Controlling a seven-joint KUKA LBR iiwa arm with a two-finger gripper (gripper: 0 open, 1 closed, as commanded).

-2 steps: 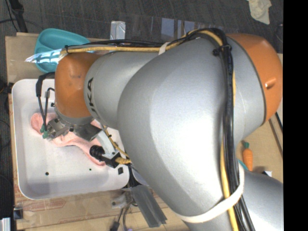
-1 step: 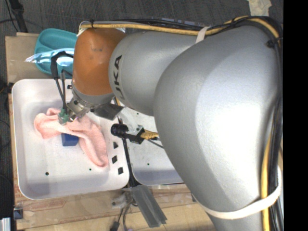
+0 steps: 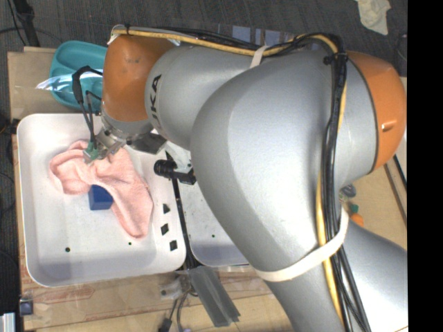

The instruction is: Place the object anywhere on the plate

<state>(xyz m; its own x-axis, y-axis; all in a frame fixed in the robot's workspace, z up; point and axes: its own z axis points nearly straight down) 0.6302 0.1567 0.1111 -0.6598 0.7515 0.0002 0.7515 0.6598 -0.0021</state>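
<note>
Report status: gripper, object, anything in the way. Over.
Gripper low over pink cloth, left bin. Blue block lies on cloth, ungripped. Teal plate beyond bin, arm overhanging.

Arm (image 3: 277,158): its bulk is covering most of the right bin (image 3: 208,244), leaving a strip showing at 6 o'clock. Teal object (image 3: 69,68), 10 o'clock: partly hiding behind the orange band. Pincer (image 3: 93,151): fingertips are sinking into the pink cloth (image 3: 118,182), too small to read.

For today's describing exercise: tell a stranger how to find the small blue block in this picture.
Start at the left white bin. A crumpled pink cloth lies across its upper half. The blue block sits on that cloth's lower edge, the one small, hard-edged, deep-blue thing there.
</note>
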